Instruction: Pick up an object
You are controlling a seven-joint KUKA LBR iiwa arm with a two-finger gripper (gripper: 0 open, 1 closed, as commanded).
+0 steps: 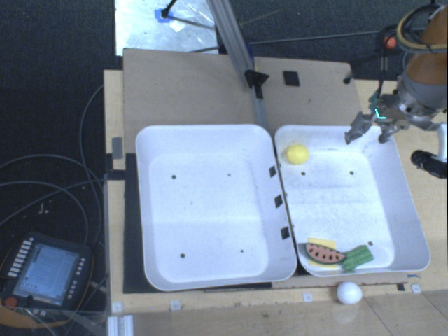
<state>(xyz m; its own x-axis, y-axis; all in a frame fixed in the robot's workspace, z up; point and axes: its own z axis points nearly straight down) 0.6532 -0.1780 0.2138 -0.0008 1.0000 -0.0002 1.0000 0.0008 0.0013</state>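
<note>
My gripper (pixel 368 133) hangs over the far right corner of the right bin (pixel 392 208), fingers spread open with nothing between them. A yellow ball (pixel 297 154) lies in that bin's far left corner, well to the left of the gripper. At the bin's near edge lie a watermelon slice (pixel 323 254), a yellow piece (pixel 321 243) just behind it, and a green object (pixel 358 256) to its right.
The left bin (pixel 206 201) sits beside the right one, with black clips along the shared wall. A white ball (pixel 349 293) rests on the bench in front of the right bin. A slanted metal pole (pixel 234 33) rises behind the bins.
</note>
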